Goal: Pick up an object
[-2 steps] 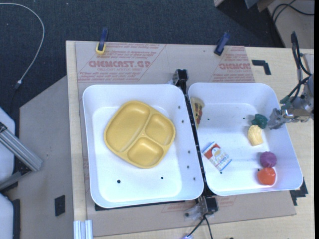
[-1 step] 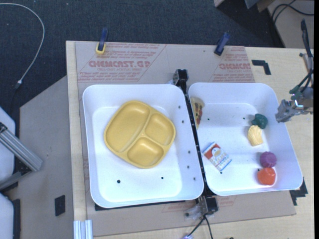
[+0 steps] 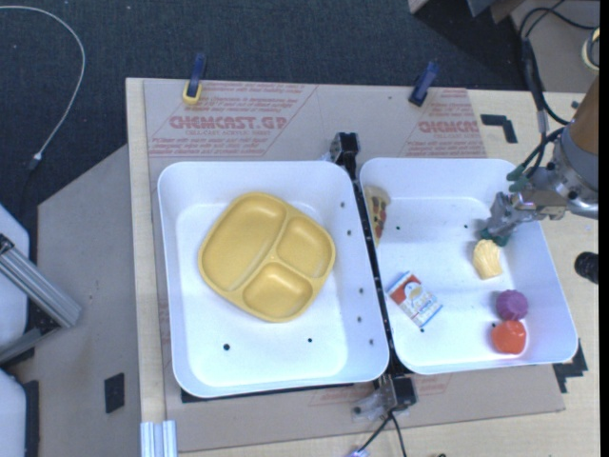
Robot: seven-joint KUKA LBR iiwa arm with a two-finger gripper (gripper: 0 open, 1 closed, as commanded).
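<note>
The right bin (image 3: 447,184) holds a pale yellow object (image 3: 487,259), a purple object (image 3: 511,304), an orange-red object (image 3: 509,336), a small red, white and blue carton (image 3: 414,299), and a flat printed packet (image 3: 377,211) against the left wall. My gripper (image 3: 499,228) reaches in from the right and hangs just above the pale yellow object, at its upper edge. Nothing shows between its tips.
A yellow divided plate (image 3: 267,255) lies in the left bin (image 3: 190,341). The two bins meet along a black divider (image 3: 369,255). Blue clamps (image 3: 423,83) hold the cardboard sheet at the back edge. Dark carpet surrounds the bench.
</note>
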